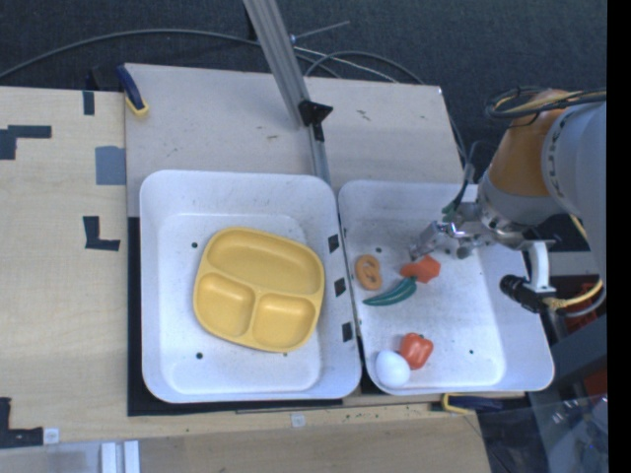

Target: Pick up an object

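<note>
In the right bin (pixel 493 358), my gripper (pixel 434 246) hangs low over the upper middle, reaching in from the right. A small red-orange piece (pixel 425 269) lies right at its tip, touching or nearly so; I cannot make out whether it is gripped. A green curved pepper (pixel 391 293) lies just left of that piece. Further left, an orange-brown oval piece (pixel 369 272) sits near the bin's left wall. Near the front edge a red pepper (pixel 417 349) rests beside a white egg (pixel 392 369).
The left bin (pixel 163 294) holds a yellow divided plate (pixel 259 289). A grey metal pole (pixel 281 47) slants down from the top to the seam between the bins. Cables run behind the bench.
</note>
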Available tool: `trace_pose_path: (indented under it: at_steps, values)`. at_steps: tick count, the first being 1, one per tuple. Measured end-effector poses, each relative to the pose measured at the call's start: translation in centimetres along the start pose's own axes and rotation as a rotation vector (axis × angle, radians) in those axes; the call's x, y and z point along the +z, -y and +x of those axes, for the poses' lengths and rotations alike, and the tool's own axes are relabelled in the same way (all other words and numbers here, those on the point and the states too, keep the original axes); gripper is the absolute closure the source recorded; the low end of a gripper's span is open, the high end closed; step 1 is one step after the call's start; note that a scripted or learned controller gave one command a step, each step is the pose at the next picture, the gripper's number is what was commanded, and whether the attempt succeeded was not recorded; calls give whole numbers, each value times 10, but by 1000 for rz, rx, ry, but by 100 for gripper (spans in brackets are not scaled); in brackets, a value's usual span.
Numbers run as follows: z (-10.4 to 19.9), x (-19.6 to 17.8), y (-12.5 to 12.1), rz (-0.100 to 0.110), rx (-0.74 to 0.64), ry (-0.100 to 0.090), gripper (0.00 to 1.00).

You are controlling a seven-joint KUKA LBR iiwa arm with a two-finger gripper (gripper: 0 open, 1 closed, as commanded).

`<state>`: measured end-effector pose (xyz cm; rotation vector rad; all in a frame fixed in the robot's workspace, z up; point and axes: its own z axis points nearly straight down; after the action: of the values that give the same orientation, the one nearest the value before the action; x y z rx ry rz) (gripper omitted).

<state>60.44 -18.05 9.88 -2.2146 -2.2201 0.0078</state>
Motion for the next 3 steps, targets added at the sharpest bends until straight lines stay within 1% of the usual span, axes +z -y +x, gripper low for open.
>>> trace_pose_path:
  at_steps: [1, 2, 3]
  values:
    - [0, -14, -2, -5, -2, 1, 100]
    - [-3, -76, 3, -12, 1, 2, 100]
    - [-2, -110, 2, -10, 0, 1, 100]
